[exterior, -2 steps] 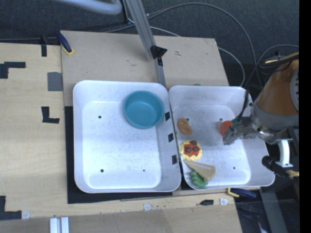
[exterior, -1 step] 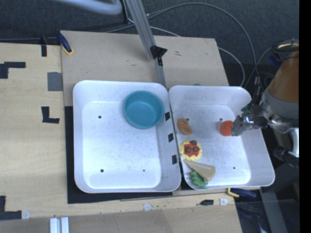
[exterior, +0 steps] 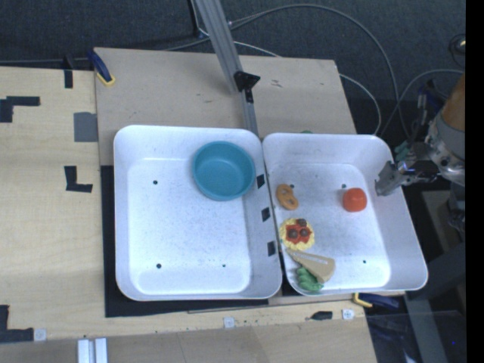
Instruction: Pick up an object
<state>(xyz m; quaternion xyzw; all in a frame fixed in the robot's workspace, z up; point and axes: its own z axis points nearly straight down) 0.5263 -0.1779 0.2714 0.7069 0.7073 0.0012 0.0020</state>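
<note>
Pretty early days here, honestly. Nothing is being held yet: the gripper is being parked over the right rim of the right bin, and nothing is being seen between its fingers. How wide they're set can't really be told from this angle, too small and dark.

The likeliest target is being guessed as the red ball, since it's lying nearest the gripper, just inside that rim. It's round, so no long axis or pointing direction is being offered; any approach angle should do.

Other stuff is being left along the bin's left side: a pretzel, a pizza toy, a wedge with its long axis running diagonally, tip toward upper left, and something green. A blue bowl is being left in the left bin.

So descent, closing and lifting are all still being waited on.
</note>
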